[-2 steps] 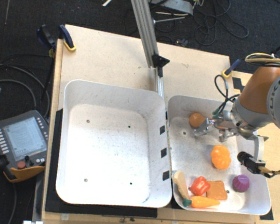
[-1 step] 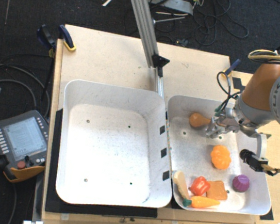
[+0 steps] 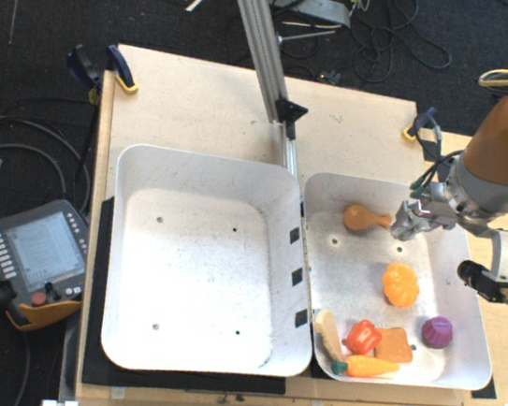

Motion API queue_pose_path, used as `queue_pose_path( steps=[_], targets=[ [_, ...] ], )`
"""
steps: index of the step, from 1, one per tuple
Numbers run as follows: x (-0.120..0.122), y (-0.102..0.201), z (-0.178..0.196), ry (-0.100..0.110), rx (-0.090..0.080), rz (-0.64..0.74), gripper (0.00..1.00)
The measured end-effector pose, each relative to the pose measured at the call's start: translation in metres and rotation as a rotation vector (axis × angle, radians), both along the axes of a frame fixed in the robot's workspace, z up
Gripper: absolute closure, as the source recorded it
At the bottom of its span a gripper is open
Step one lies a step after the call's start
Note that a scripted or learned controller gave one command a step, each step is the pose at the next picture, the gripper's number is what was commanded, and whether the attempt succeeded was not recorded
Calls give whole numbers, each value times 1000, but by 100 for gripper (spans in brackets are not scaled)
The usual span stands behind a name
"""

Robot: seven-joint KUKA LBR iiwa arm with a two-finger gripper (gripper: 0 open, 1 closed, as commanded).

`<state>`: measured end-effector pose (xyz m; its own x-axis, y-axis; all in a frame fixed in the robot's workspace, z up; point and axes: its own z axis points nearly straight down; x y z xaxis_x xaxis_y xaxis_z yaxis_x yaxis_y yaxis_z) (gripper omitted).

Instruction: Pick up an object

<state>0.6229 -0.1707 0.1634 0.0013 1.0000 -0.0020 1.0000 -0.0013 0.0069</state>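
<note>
The right white bin [image 3: 470,277] holds several toy foods. A brown drumstick [image 3: 359,219] lies at the back, its thin handle pointing right. Further forward are an orange pepper [image 3: 400,285], a purple piece [image 3: 437,332], a red pepper [image 3: 363,336], an orange block [image 3: 394,345], a carrot [image 3: 370,366] and a beige piece [image 3: 329,333]. My gripper [image 3: 407,221] is low in the back of this bin, right at the tip of the drumstick's handle. It is too small and dark to show how it stands on the handle.
The left white bin [image 3: 197,265] lies beside the right one, sharing a raised middle wall [image 3: 300,261]. A slanted aluminium bar [image 3: 264,43] ends at the bins' back junction. Clamps sit at the bench's back corners. A teach pendant [image 3: 33,259] lies off the bench, left.
</note>
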Motion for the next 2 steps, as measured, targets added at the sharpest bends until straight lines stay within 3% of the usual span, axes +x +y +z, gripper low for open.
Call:
queue_pose_path(
  steps=[1,2],
  targets=[
    [1,-10,56,-1,-1,0,100],
    [2,-10,68,4,1,3,100]
  ],
)
